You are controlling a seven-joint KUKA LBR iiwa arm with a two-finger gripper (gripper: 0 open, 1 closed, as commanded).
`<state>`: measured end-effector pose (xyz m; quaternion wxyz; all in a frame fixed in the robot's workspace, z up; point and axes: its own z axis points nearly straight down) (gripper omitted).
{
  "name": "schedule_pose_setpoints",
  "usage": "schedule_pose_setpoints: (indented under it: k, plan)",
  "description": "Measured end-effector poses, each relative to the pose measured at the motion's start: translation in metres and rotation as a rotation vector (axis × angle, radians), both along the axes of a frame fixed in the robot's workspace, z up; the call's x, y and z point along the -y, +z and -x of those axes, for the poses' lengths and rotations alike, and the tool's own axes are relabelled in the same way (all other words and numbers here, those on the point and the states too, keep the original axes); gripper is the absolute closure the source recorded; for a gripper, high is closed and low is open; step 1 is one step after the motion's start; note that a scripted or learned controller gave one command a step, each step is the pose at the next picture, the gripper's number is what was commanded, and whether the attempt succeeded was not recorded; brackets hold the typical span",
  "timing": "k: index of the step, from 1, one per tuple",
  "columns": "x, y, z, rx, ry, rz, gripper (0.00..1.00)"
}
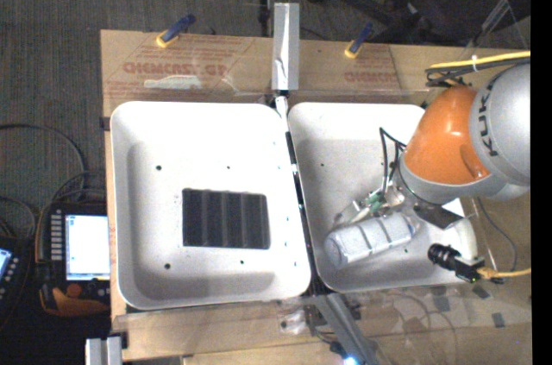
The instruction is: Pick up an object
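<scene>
A black, ridged rectangular object lies flat in the middle of the left bin. My gripper is low in the right bin, close to its front left corner, and its grey body points left toward the divider between the bins. The orange band of the arm hangs over the right side of that bin. A small greenish-white thing shows just behind the gripper body; I cannot tell what it is. Nothing is visibly held.
The two bins meet at a narrow ridge. A black cable loops over the right bin near the wrist. A cardboard sheet with clamps lies behind the bins. A control pendant sits left of the bench.
</scene>
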<state>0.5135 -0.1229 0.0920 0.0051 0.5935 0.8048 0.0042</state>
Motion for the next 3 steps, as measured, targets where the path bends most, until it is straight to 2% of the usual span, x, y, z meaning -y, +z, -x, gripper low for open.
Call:
schedule_pose_setpoints:
  k: [2,3]
  plan:
    - [0.051,-0.001,-0.113,0.0,-0.263,0.001,0.0]
    - [0.093,0.004,-0.014,-0.002,-0.286,-0.01,0.0]
